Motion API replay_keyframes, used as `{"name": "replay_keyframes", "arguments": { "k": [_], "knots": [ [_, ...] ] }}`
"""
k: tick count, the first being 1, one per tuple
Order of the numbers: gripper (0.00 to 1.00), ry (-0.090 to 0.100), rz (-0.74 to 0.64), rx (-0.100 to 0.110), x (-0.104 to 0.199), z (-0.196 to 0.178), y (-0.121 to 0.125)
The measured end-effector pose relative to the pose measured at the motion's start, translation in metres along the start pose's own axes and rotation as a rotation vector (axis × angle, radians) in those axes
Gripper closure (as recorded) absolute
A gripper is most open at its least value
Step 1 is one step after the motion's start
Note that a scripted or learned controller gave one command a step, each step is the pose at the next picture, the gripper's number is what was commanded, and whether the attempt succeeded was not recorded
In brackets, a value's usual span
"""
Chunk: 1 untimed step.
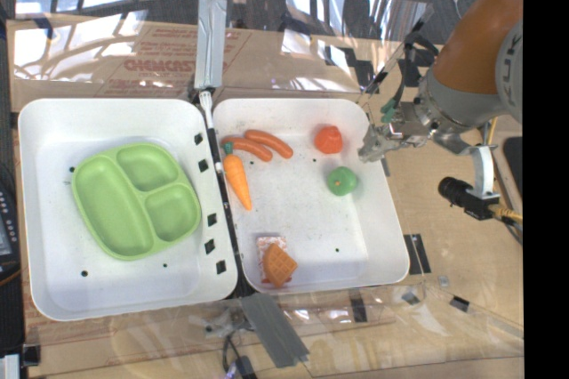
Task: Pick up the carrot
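The carrot (236, 181), orange with a green top, lies in the right bin (373, 235) close to its left wall, pointing toward the front. My gripper (377, 145) hovers over the right bin's far right rim, well to the right of the carrot. Nothing shows between its fingers, and their state is unclear from this angle.
Two sausages (260, 144) lie just behind the carrot. A red tomato (328, 139) and a green round fruit (341, 181) sit near the gripper. A waffle piece (277, 263) rests at the bin's front. The left bin (53, 262) holds a green divided plate (136, 198).
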<state>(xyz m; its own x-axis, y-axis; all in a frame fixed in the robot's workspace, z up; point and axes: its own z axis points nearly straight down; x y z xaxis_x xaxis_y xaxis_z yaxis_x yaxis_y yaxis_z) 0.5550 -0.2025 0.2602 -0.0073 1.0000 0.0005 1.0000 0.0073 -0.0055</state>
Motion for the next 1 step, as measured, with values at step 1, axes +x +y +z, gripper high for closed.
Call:
{"name": "replay_keyframes", "arguments": {
  "k": [1],
  "knots": [
    [0.0, 0.001, 0.005, 0.001, -0.0072, 0.0941, -0.0211]
  ]
}}
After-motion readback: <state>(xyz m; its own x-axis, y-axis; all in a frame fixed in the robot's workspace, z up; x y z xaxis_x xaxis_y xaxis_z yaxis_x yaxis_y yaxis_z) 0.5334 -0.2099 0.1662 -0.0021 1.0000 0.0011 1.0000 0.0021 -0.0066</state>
